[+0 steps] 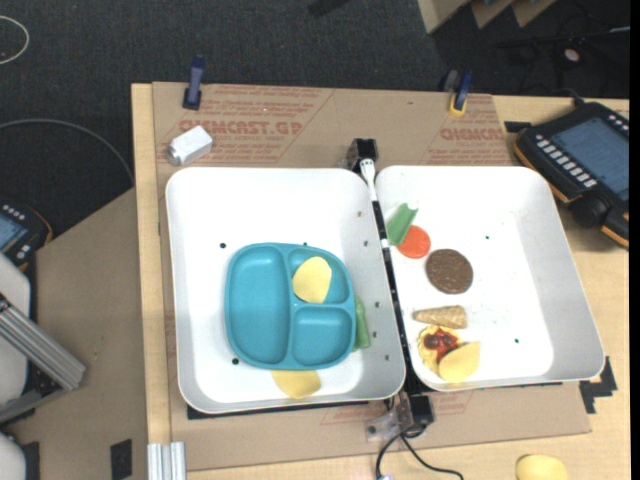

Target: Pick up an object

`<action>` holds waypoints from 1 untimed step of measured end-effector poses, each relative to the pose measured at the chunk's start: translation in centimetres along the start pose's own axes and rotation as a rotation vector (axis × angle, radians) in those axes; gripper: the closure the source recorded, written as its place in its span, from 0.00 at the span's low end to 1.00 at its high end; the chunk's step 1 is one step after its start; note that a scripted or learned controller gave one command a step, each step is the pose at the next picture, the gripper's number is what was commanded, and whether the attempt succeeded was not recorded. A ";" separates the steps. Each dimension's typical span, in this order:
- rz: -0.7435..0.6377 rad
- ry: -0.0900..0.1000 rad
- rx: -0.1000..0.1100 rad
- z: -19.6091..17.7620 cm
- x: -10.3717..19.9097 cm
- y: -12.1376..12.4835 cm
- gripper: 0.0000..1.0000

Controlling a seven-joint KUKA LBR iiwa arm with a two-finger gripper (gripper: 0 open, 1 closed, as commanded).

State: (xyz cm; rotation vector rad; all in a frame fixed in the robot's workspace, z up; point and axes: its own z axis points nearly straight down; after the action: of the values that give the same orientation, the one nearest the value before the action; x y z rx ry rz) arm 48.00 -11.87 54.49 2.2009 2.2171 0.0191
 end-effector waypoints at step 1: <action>0.006 0.006 0.031 10.1 1.7 -0.3 1.00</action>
State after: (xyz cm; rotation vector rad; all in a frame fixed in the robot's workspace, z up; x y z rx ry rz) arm 47.89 -10.21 44.35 2.2255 2.2288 -0.0088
